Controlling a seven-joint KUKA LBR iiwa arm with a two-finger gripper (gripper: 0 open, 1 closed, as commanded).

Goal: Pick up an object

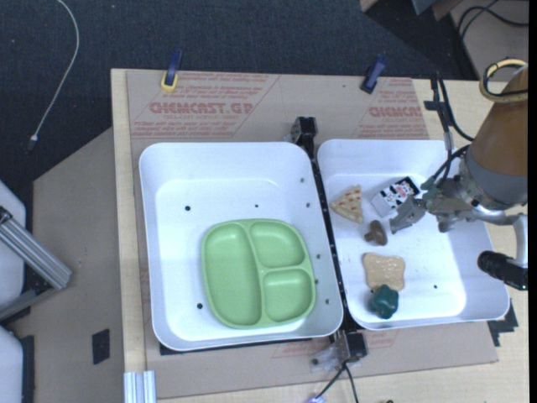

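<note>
**Gripper low over right bin**

Reaching in from the right: gripper (409, 217), fingers spread, pinching nothing. Just left of it, a small brown object (377, 234); far side, black-and-white piece (396, 193). Nearer: tan slice (383, 269), teal object (385, 300). Left bin: green divided plate (257, 271).

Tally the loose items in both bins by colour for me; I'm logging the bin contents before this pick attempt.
Green: 1, divided plate
Tan: 2, wedge piece, flat piece
Brown: 1, small lump
Teal: 1, small object
White with print: 1, small item
Total: 6
</note>
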